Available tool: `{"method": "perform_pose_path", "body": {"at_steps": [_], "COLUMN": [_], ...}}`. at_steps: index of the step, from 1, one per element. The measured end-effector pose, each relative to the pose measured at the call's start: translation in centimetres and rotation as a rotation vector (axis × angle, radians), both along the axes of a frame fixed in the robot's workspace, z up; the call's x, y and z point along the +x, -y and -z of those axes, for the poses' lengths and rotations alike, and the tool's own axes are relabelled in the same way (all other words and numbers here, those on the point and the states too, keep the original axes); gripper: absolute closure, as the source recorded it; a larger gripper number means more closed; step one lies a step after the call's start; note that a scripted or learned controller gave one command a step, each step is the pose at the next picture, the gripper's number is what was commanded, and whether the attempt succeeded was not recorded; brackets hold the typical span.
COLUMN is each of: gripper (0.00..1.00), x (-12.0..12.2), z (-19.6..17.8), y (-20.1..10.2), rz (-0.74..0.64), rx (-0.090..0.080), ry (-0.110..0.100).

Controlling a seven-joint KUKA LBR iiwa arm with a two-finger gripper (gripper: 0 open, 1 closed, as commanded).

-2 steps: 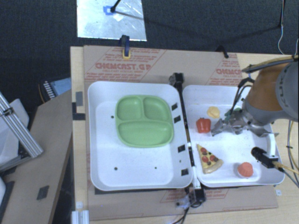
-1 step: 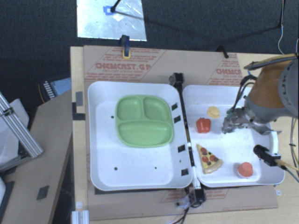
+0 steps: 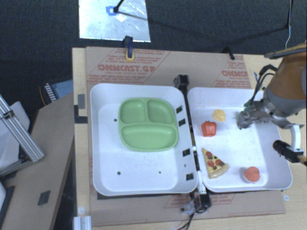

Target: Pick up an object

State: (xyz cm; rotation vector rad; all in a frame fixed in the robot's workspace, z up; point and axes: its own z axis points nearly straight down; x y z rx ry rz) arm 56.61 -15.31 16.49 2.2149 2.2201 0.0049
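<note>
The tool (image 3: 243, 120), a dark metal head on the grey arm with its orange band, hangs low over the right bin (image 3: 273, 147), near its far right part; whether it is wide or narrow cannot be told, and nothing shows in its grip. Just to its left lies a small rounded yellow piece (image 3: 219, 115), and a little nearer the camera a glossy red toy pepper (image 3: 208, 128). Further toward the front sits a flat wedge of toy pizza (image 3: 214, 163) with red dots, and to the tool's front a round pink-red cake (image 3: 251, 174). Well to the left, the left bin (image 3: 105, 176) holds a smooth green divided plate (image 3: 147, 124). Both bins rest on the cardboard-covered counter (image 3: 144, 66).
</note>
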Motion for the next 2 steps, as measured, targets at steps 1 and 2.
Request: {"method": "perform_pose_path", "body": {"at_steps": [1, 2], "gripper": [1.0, 1.0], "x": [0.2, 0.3], "z": [-4.7, -6.8], "y": [0.9, 0.9], "rz": [0.0, -0.001], "rx": [0.0, 0.001], "ry": [-0.002, -0.002]}}
